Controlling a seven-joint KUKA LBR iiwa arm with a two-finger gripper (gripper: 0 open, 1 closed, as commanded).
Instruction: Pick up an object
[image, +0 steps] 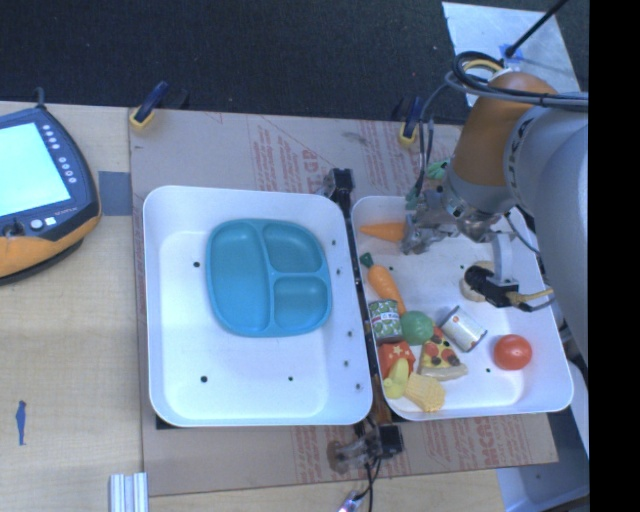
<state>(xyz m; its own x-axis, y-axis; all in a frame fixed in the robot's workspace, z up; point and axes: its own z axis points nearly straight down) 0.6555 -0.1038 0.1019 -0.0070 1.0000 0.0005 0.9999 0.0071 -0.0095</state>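
Note:
My gripper (418, 238) hangs low over the far left part of the right bin (535, 395). An orange carrot piece (383, 232) lies right beside it on its left; whether they touch is unclear. Nearer the front along the bin's left wall lie a whole carrot with a green top (383, 285), a green-labelled can (385, 320), a green ball (418, 326), a red fruit (395, 355), a pizza slice (441, 361) and a yellow corn cob (422, 393). A small silver can (462, 330) and a red tomato (512, 352) lie further right.
The left bin (170, 390) holds a blue divided plate (268, 277). A tablet in an orange case (40, 190) lies on the bench at the far left. The grey arm (540, 150) reaches over the right bin's far right corner.

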